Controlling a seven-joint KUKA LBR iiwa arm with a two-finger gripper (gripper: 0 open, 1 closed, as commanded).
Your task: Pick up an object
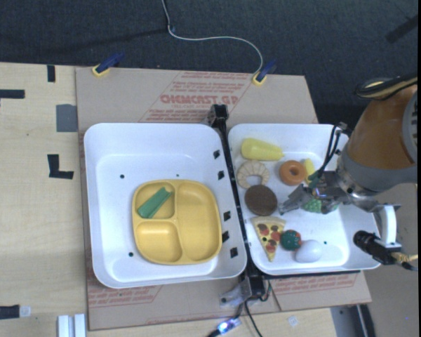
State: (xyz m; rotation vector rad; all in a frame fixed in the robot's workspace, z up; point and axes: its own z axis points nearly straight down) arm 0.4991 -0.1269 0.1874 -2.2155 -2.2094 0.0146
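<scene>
The right bin (337,135) holds several toy foods: a yellow corn-like piece (261,149), an orange donut (292,172), a beige ring (252,173), a brown round cookie (260,200), a pizza slice (269,234), a small green and red ball (290,240) and a white egg (309,251). My gripper (310,198) is low in this bin, right of the cookie and below the donut. A small green item (314,205) lies directly under it, partly hidden. I see nothing lifted.
The left bin (105,146) holds a yellow divided plate (189,223) with a green piece (154,202) in its upper left compartment. The arm's grey and orange body (382,146) covers the right bin's right side. A black divider (228,181) runs between the bins.
</scene>
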